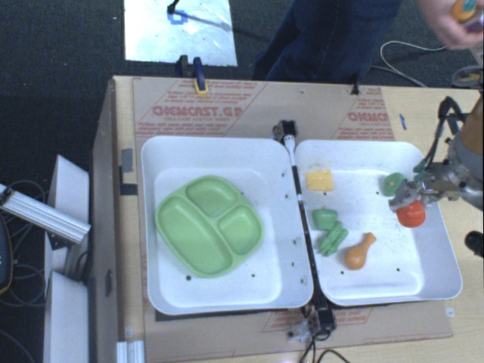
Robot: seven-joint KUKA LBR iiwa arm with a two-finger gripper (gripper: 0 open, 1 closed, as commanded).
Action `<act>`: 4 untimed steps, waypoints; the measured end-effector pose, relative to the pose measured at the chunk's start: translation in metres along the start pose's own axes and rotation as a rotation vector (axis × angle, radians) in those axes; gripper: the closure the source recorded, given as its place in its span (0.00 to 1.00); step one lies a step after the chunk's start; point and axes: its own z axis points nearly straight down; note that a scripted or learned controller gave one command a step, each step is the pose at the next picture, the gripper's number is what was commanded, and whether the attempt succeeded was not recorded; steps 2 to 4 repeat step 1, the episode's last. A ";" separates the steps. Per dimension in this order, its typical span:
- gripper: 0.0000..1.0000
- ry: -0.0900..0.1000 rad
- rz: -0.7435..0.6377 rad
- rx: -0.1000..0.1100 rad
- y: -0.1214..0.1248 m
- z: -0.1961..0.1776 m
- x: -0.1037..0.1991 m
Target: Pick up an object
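My gripper reaches in from the right over the right bin, near its right wall. A red tomato-like toy sits directly under the gripper's tip, touching or nearly touching it; I cannot see whether it is gripped. A round green toy lies just left of the gripper. Further left in this bin are a yellow block, a green pepper-like piece with a green pod below it, and an orange drumstick-shaped toy.
The left bin holds a green divided plate. A ridge separates the two bins. A person stands behind the bench at the top, one hand raised at the upper right. Cables hang by the arm.
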 end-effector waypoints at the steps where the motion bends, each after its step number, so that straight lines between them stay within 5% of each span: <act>1: 1.00 0.001 -0.002 -0.001 0.049 0.020 0.052; 4: 1.00 0.001 -0.002 -0.001 0.049 0.020 0.052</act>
